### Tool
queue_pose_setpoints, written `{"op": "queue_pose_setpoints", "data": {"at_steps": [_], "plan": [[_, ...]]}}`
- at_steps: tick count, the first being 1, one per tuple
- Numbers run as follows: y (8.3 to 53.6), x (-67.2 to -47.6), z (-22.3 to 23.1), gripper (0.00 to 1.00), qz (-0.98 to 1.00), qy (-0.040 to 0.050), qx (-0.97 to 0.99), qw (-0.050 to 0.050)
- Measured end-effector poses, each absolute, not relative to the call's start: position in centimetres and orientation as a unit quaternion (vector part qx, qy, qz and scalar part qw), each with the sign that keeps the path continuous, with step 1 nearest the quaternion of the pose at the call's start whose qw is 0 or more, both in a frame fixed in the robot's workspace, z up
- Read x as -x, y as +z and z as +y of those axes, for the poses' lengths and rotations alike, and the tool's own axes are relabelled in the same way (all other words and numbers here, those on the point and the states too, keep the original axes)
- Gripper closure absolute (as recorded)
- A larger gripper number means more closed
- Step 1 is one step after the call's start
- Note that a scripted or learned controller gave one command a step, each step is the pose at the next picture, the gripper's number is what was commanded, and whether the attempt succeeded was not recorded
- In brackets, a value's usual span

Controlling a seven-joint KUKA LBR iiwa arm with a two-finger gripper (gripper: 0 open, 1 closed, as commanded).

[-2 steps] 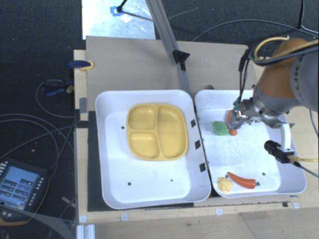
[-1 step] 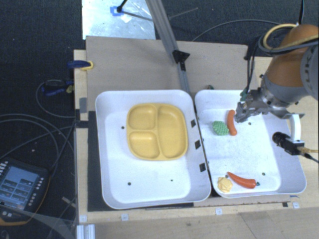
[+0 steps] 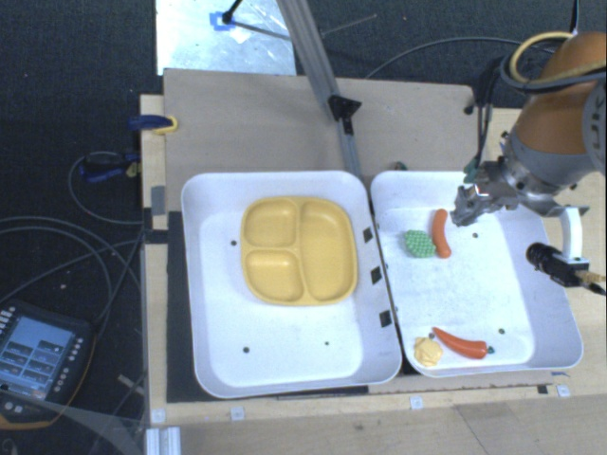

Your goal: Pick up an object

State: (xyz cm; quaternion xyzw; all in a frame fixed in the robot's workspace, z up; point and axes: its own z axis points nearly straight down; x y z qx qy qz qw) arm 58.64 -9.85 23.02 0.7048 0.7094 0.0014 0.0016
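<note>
Four small toy foods lie in the right white plastic bin. The two-finger gripper, finger state I cannot tell, sits just right of an orange sausage-shaped toy that touches a green knobbly lump. Likely light, stiff, slick plastic: pinch across its middle. Open floor to the right; the bin wall is near behind.
</note>
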Motion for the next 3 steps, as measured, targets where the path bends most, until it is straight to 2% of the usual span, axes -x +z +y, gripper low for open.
{"op": "queue_pose_setpoints", "data": {"at_steps": [1,3], "plan": [[22.2,-58.2,-4.9,1.00,0.711,0.0006,-0.704,-0.001],[24.3,-57.8,5.8,1.00,0.711,0.0018,-0.703,0.000]]}}
